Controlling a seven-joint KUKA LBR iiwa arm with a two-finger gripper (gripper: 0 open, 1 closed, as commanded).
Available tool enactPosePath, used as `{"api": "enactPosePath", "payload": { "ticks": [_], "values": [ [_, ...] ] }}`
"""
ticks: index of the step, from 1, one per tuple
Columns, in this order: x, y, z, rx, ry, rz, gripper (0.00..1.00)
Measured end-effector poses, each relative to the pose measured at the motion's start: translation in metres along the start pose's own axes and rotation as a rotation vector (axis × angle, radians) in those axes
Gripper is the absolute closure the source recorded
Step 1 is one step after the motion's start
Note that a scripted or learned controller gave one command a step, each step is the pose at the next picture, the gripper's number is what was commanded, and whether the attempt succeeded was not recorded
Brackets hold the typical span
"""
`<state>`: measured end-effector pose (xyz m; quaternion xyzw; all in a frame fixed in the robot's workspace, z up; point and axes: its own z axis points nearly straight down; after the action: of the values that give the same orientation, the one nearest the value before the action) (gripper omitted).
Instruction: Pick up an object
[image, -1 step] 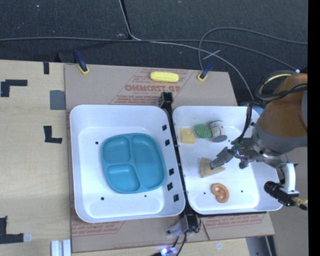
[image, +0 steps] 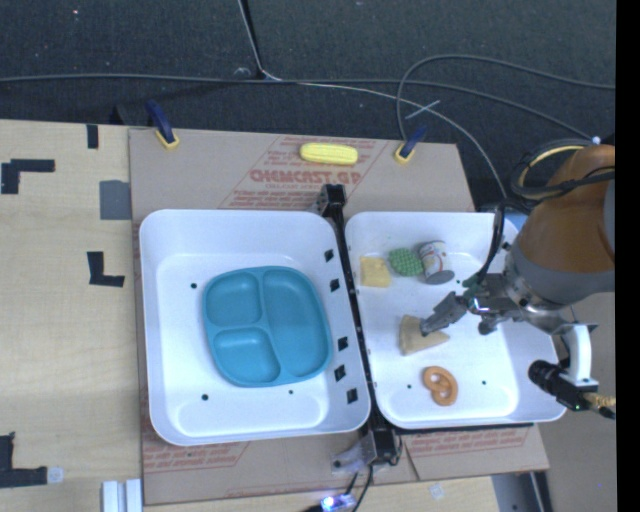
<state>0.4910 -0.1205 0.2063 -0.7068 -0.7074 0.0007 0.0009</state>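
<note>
Bins: two, white; left bin (image: 160, 300) holds one blue tray (image: 265, 325).
Right bin (image: 500, 400): five items.
Wedge (image: 420, 335): tan, mid-bin, at gripper (image: 440, 320) tip.
Gripper: grip state unclear.

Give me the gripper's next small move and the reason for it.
Probably lower straight onto the tan wedge: the gripper sits at its upper right edge in the right bin, and the pretzel and green piece lie farther off.
</note>
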Motion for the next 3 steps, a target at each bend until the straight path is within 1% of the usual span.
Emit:
{"api": "enactPosePath", "payload": {
  "ticks": [1,2,3],
  "values": [
    [0.000,0.000,0.064,0.005,0.001,0.001,0.00],
    [0.000,-0.001,0.118,0.003,0.001,0.000,0.00],
    [0.001,0.000,0.106,0.002,0.002,-0.001,1.00]
  ]
}}
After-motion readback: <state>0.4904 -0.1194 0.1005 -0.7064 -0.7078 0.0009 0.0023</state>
